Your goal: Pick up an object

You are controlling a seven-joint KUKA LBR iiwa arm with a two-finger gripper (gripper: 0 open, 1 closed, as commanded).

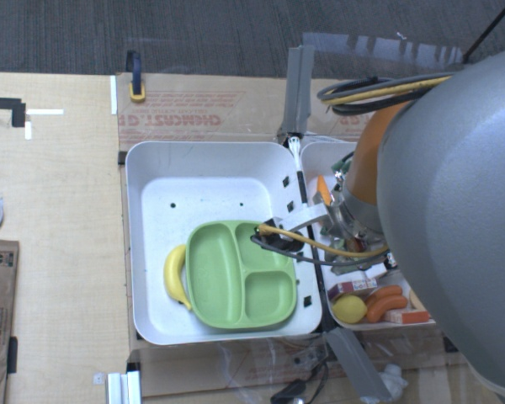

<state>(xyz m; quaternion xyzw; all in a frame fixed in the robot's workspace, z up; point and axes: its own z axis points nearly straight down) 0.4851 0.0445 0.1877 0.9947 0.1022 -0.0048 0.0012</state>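
hand hangs over right bin, near green plate.

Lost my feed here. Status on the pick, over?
Pincer low in right bin, no catch seen. Lemon and carrot just beyond it. Green plate, banana lie in left bin. Arm hides the rest.

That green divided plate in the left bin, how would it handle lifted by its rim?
The green plate looks like moulded plastic, so probably stiff and light. Wide and shallow, it would likely tilt gripped at one edge. The banana beside it may shift.
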